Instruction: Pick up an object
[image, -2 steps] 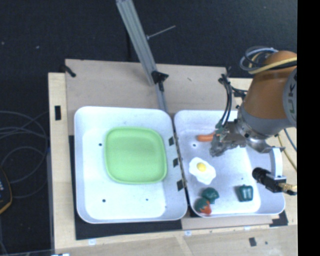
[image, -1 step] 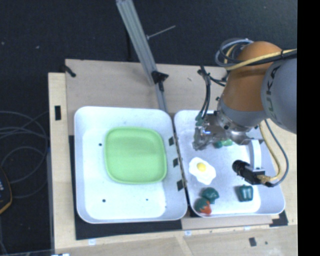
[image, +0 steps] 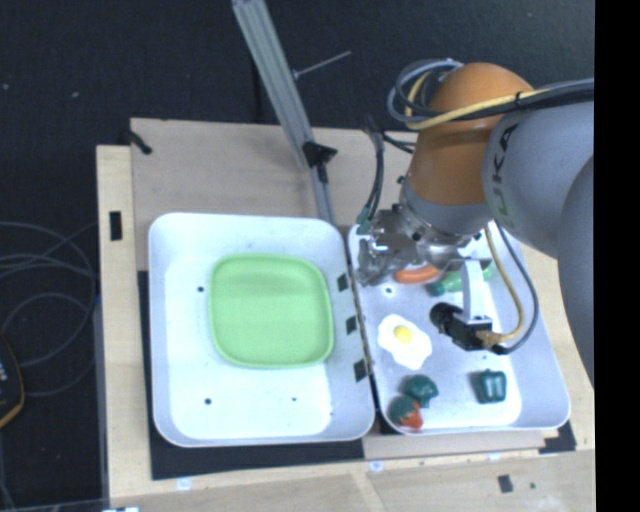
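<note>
Near edge of right bin (image: 535, 388), at 6 o'clock: red-and-green toy (image: 413, 396). Dark green piece (image: 488, 386) at 5 o'clock. Further in, fried-egg toy (image: 404, 341) at 9 o'clock, close to the bin's left wall. Beyond it, an orange piece (image: 416, 272) w/ a small green bit (image: 446, 285) just beside, both approx 12 o'clock, partly under the wrist. Gripper (image: 374, 256) sits low at 11 o'clock of the same bin, by the divide btwn bins, just beside the orange piece. Open or closed: can't tell, the wrist hides it. Left bin (image: 180, 300) has a green plate (image: 271, 310) at its centre.

Progress, my read: nothing lifted yet; every obj lies on the bin floor. Approach looks about done; grasp + lift left. Likely target is the orange piece or the egg, not sure which.

Writing: none legible. Marks on the grey arm (image: 550, 180) are too cut off to read.
</note>
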